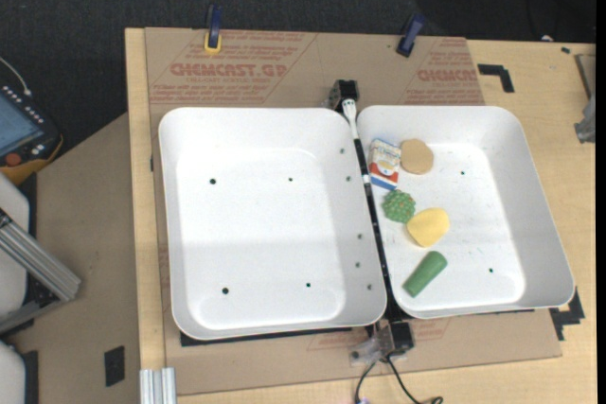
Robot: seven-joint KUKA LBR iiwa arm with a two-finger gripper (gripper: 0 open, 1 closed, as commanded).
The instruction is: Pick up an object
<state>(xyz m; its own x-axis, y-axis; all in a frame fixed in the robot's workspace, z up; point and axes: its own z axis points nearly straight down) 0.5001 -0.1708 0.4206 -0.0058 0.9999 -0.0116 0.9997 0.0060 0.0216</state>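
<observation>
smooth white plastic bins, brown cardboard

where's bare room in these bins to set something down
The left bin has a bare floor from rim to rim. In the right bin, the right half is free, east of the yellow piece and tan disc. It is crowded along the divider: carton, green ball and green stick sit close together there.

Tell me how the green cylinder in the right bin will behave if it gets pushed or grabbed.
The green cylinder lies on its side, so a sideways push would probably roll it. It looks smooth and rounded, so it may slip from a loose pinch. It lies apart from the yellow lump, leaving room around it.
</observation>
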